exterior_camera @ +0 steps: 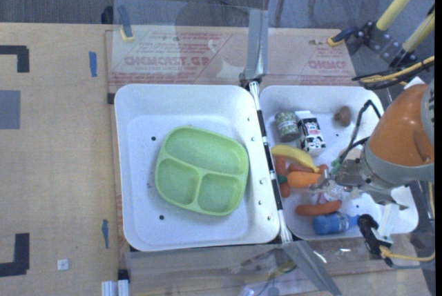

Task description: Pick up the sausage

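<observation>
The sausage (318, 208) lies flat near the front of the right bin (359, 93), a reddish link running roughly left to right, with a blue item (330, 223) just beside it toward the front edge. Just behind it sits a carrot (304, 179), and behind that a banana (294, 156) curving along the bin's left side. Farther back stand a small can (286, 125) and a black-and-white carton (311, 134) close together, with a brown lump (342, 115) off toward the back corner. The end effector (336, 185) hangs low over the bin just above and to the right of the sausage, close to the carrot's tip; from here I cannot tell how it is set. The left bin (131, 108) holds a green divided plate (202, 170). Both bins rest on the desk (55, 150).
</observation>
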You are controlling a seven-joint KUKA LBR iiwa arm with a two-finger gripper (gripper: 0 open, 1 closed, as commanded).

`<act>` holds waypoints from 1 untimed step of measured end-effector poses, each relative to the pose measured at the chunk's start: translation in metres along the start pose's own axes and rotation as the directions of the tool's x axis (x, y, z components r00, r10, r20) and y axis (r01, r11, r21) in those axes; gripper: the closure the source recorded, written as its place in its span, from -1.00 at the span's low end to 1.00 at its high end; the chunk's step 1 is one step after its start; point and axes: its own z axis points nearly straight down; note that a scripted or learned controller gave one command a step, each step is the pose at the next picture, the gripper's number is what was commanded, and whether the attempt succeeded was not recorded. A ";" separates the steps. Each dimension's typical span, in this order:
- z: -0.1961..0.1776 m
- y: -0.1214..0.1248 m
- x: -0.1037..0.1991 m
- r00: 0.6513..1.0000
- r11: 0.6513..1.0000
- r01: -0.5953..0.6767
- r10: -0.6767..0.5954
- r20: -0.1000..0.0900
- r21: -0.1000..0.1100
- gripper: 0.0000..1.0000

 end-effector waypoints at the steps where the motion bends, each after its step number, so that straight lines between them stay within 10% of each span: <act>1: -0.009 0.052 0.050 1.000 1.000 0.005 -0.005 0.001 0.005 -1.00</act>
